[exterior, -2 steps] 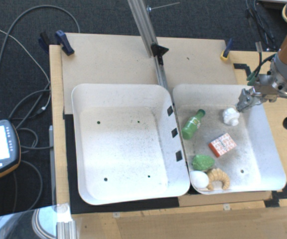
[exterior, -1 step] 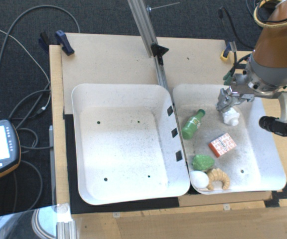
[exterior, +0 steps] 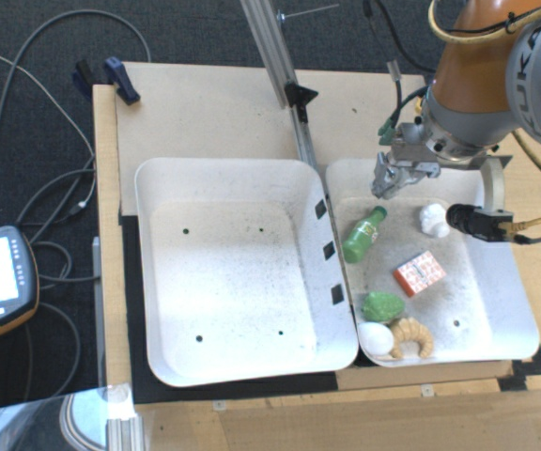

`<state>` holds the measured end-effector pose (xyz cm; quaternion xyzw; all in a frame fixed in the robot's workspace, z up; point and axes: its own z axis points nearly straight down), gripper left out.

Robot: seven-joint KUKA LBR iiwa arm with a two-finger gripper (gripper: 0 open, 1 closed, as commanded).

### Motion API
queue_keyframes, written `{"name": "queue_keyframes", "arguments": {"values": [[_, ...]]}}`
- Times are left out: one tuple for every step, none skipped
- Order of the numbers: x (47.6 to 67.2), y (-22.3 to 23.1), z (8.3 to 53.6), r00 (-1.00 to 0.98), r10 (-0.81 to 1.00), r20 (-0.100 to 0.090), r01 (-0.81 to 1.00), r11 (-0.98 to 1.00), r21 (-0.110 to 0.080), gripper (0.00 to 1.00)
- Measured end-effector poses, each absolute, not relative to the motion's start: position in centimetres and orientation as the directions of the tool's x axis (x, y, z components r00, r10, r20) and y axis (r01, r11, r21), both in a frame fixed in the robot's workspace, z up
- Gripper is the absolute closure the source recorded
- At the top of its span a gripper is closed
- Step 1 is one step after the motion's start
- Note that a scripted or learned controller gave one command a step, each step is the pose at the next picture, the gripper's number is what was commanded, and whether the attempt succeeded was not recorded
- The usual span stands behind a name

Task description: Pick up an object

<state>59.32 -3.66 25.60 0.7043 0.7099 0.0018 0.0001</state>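
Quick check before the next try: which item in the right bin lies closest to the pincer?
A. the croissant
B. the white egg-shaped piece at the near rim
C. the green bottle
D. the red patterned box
C: the green bottle lies just below the pincer, near the right bin's far end, while the others sit nearer the front rim.

A single fixed camera looks down on the bench (exterior: 205,101) from above, at a slant, set back far enough to take in both white bins: the left bin (exterior: 158,181) and the right bin (exterior: 510,303). Dark floor (exterior: 36,111) with cables shows at the left and top. The arm (exterior: 486,54) enters from the upper right, close to the lens and large.
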Motion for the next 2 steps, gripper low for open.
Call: {"name": "queue_keyframes", "arguments": {"values": [[61.6, 1.9, 24.4, -0.007, 1.000, 0.002, 1.000, 0.007, 0.002, 1.00], [62.3, 6.7, 24.8, -0.007, 1.000, 0.002, 1.000, 0.007, 0.002, 1.00]]}}
